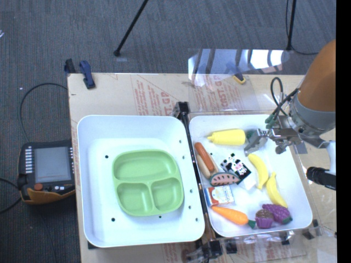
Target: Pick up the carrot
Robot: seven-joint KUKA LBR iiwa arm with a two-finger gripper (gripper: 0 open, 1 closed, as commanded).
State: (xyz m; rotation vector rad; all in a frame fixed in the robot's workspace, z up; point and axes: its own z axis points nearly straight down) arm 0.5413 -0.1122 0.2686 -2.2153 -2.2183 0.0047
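The carrot (230, 215), orange with a green stub at its right end, lies in the right bin (300, 175) near the front edge, pointing left. My gripper (267, 145) hovers over the back of that bin, above and to the right of the carrot and well apart from it. Its fingers stand open with nothing between them. It sits just right of a yellow corn cob (226, 137).
Around the carrot lie a small carton (222, 194), a watermelon slice (221, 178), a hot dog (204, 159), a black-and-white block (236, 165), two bananas (259, 170), and purple grapes (277, 212). The left bin (96, 141) holds a green divided plate (148, 181).
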